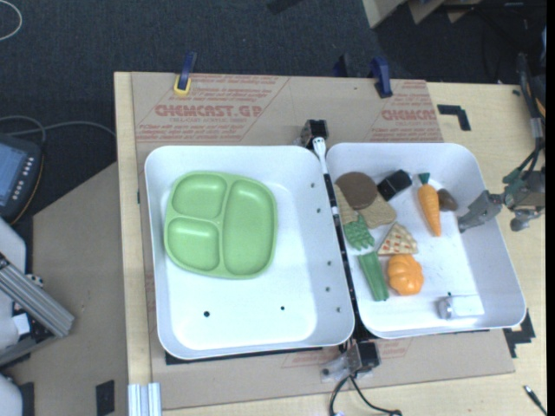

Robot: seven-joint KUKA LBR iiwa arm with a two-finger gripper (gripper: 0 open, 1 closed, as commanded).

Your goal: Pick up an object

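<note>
Gripper [487,208] at the right bin's [494,271] right rim, whether its jaws are wide or narrow I cannot tell, carrot [429,208] just left of them, orange fruit [404,275] farther left, green divided plate [220,224] well apart in the left bin [173,319]

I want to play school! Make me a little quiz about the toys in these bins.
1. True or false: the green plate lies in the left bin.
2. Which toy lies beside the orange pumpkin? A) pizza slice B) a banana C) a spoon
3. Fill in: the carrot lies in the ____ bin.

Key: 1 true; 2 A; 3 right.
</note>
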